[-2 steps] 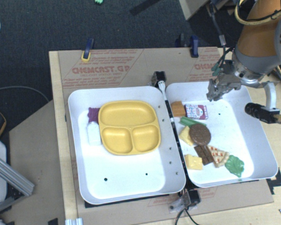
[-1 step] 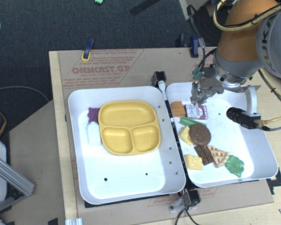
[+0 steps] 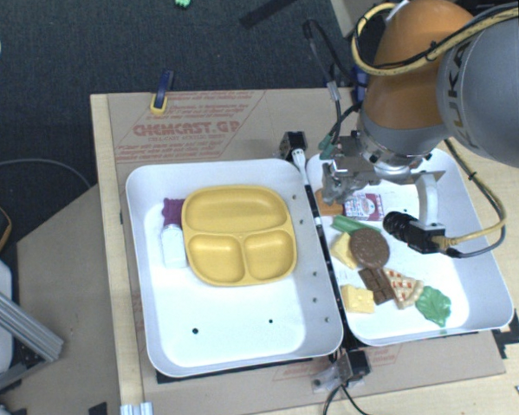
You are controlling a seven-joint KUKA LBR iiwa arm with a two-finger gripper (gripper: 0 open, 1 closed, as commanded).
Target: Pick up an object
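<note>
here, your gripper (image 3: 341, 182) hung low over the right bin (image 3: 475, 273), its grip state impossible to tell. the nearest objects, a brown round cookie (image 3: 369, 248) and cheese wedge (image 3: 358, 299), lay just below it toward the bin's near edge.

A grey arm (image 3: 496, 77) with a rounded orange band (image 3: 408, 64) above the wrist. Yellow and black cables loop over the band, and a yellow cable (image 3: 478, 230) trails to a black fitting (image 3: 408, 229). The gripper (image 3: 340, 176) is pale bare metal.
</note>
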